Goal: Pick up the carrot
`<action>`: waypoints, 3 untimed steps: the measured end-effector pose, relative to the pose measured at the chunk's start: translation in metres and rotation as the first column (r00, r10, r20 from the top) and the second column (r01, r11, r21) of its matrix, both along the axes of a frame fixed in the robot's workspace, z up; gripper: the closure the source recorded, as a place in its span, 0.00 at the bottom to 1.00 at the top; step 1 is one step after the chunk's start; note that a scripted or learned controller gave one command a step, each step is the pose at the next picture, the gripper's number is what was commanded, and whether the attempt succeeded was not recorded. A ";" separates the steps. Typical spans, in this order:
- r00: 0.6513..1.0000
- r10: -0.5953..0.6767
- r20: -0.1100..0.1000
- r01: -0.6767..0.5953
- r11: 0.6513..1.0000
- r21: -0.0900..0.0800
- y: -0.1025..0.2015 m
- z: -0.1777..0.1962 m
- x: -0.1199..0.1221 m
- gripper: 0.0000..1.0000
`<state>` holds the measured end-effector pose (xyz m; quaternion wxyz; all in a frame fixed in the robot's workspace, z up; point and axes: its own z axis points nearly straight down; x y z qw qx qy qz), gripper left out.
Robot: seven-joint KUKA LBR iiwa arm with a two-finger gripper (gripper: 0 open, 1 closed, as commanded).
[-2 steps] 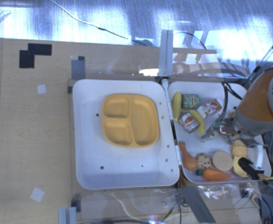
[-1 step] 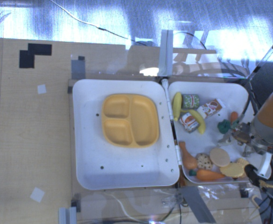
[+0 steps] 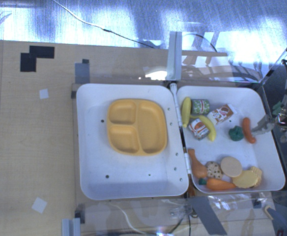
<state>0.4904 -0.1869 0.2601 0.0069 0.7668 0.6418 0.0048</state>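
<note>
Tapered orange plastic carrot [image 3: 219, 184] at 6 o'clock in the right white bin [image 3: 270, 154] is probably light, stiff and slick: pinch its thick middle; I cannot tell whether the gripper [image 3: 260, 128] is open

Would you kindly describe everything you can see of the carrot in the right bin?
The carrot is a small orange toy, tapered, smooth like plastic, with no green top that I can make out. It lies flat and roughly left to right on the floor of the right bin, close to the near wall. A speckled cookie sits just above it, a yellow piece is at its right end, and an orange drumstick-like piece is by its left end. Whether they touch is unclear.
</note>
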 end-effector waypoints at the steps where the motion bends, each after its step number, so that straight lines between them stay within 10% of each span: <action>1: 0.977 -0.211 -0.016 0.211 0.978 0.004 -0.003 -0.079 -0.003 0.00; 2: 0.898 -0.439 -0.017 0.439 0.898 0.005 0.019 -0.166 -0.004 0.00; 3: 0.889 -0.459 -0.008 0.459 0.889 0.006 -0.011 -0.111 -0.002 0.00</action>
